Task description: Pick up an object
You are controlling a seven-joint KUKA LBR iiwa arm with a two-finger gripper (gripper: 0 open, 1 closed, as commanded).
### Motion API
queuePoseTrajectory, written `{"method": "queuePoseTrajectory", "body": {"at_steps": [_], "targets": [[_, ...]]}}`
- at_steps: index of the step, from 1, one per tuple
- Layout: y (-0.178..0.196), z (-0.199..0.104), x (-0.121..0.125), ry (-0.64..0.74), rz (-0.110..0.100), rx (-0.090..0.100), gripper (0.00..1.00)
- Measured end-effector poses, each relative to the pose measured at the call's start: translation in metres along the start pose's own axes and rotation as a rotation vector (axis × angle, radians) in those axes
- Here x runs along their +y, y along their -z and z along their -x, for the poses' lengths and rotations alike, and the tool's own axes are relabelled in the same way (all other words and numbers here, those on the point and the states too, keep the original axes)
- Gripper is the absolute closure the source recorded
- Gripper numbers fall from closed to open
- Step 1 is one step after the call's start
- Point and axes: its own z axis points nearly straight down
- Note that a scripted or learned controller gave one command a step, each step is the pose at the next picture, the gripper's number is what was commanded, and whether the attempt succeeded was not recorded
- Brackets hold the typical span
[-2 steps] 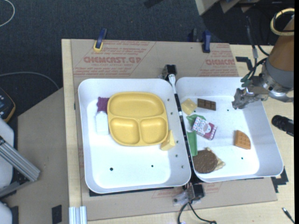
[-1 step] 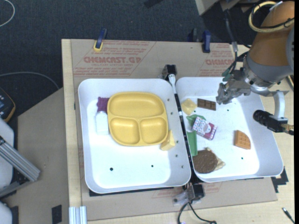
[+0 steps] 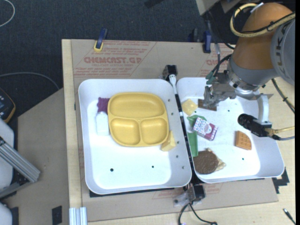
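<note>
The jaws (image 3: 212, 99) hover low over the right bin (image 3: 269, 165), apparently lining up a pick; whether they are released or clenched, I cannot tell. The pink packet (image 3: 205, 128) lies just below them.

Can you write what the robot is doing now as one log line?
end effector: over right bin | holding: unclear | nearest: yellow piece | left bin: yellow tray

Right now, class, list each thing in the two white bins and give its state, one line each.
Yellow divided plastic tray: flat, right way up, left bin.
White bottle: lying beside tray.
Pink-and-white packet: lying flat, right bin.
Brown round cookie: flat, right bin.
Orange waffle piece: flat, right bin.
Gripper: low over right bin.
</note>
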Motion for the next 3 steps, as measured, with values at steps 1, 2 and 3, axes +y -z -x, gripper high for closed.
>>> {"method": "queuePoseTrajectory", "body": {"at_steps": [1,2,3], "targets": [[-0.015,-0.055,0.001,0.001,-0.002,0.0,1.0],[0.004,-0.071,0.005,-0.003,0.006,-0.002,1.0],[-0.016,-0.068,0.002,-0.006,-0.001,-0.003,1.0]]}}
